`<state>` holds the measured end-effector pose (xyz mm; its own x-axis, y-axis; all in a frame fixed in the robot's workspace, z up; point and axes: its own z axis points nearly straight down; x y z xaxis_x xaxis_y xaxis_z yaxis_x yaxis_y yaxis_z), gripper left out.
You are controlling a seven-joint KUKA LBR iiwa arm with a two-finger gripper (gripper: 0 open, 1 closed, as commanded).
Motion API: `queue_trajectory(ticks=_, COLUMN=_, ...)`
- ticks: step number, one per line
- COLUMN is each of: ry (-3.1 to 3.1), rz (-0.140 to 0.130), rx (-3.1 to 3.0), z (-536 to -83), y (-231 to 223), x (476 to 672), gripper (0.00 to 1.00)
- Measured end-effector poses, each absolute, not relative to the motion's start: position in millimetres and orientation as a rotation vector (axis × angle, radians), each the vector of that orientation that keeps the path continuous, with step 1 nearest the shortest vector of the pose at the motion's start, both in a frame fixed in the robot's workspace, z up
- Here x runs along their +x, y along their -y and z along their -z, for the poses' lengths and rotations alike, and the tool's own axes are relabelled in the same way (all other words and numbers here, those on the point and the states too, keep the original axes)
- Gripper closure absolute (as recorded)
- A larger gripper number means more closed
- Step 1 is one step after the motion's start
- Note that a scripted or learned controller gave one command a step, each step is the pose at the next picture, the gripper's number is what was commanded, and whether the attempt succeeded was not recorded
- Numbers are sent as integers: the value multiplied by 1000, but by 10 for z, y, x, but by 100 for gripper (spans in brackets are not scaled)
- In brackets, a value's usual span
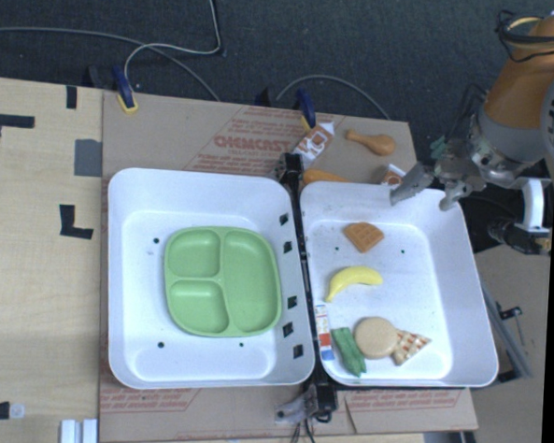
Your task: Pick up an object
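The right bin (461,274) holds a tan cracker-like piece (363,236), a yellow banana (353,280), a round beige cookie (376,336), a pizza slice (410,346), a green object (349,350) and a small striped stick (323,326). My gripper (427,189) hangs over the bin's far right rim, open, with nothing between its fingers. It is apart from every object, up and to the right of the tan piece.
The left bin (130,254) holds a green divided plate (223,281). Behind the bins on the cardboard lie a toy drumstick (371,141), an orange piece (323,176) and a wrapper (312,141). Cables run along the back.
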<state>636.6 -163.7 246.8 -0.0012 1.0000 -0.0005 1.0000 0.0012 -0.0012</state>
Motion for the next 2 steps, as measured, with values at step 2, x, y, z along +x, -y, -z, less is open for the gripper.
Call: queue_trajectory(ticks=2, ry=2227, rz=1, rx=-2221, z=-861, y=1404, x=6693, gripper=0)
